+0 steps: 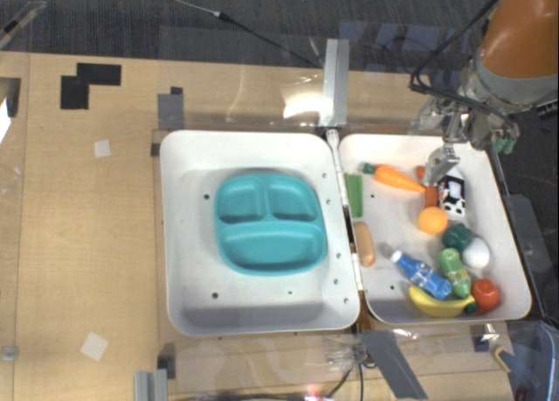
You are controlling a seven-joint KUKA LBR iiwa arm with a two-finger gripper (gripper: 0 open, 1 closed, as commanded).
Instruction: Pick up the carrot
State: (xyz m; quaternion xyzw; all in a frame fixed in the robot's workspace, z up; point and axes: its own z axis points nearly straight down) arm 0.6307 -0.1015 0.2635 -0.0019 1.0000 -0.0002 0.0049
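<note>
we see two white bins side by side. the left bin has a blue tray with three parts in its middle. the right bin has lots of toy food. the carrot lies near the far edge of the right bin, on its side, with its green end toward the left. the gripper hangs over the far right part of that bin, just beside the fat end of the carrot, and we cannot tell how it is set. nothing is held that we can see. a cow toy and an orange ball sit near it. a blue bottle and a banana lie by the near edge. a green stick lies along the left wall
</note>
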